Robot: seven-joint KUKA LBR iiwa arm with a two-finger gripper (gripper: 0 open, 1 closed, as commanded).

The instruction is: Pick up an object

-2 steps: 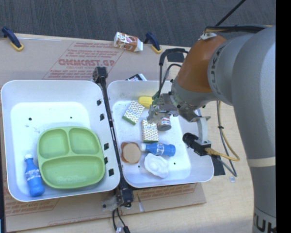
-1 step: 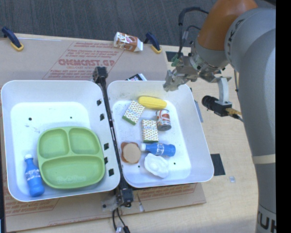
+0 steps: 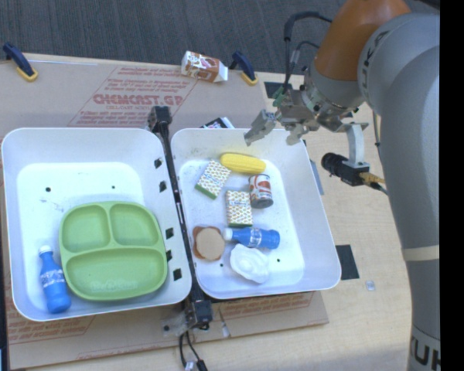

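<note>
low in the right bin (image 3: 313, 230) lie a white lump (image 3: 250, 265), a brown disc (image 3: 209, 243) and a blue bottle (image 3: 255, 238); higher, two patterned boxes (image 3: 238, 207), a can (image 3: 261, 190) and a banana (image 3: 243, 163). the claw (image 3: 277, 129) hovers released, holding nothing, above the bin's upper rim, just beyond the banana. lower left, a green plate (image 3: 112, 250).
</note>
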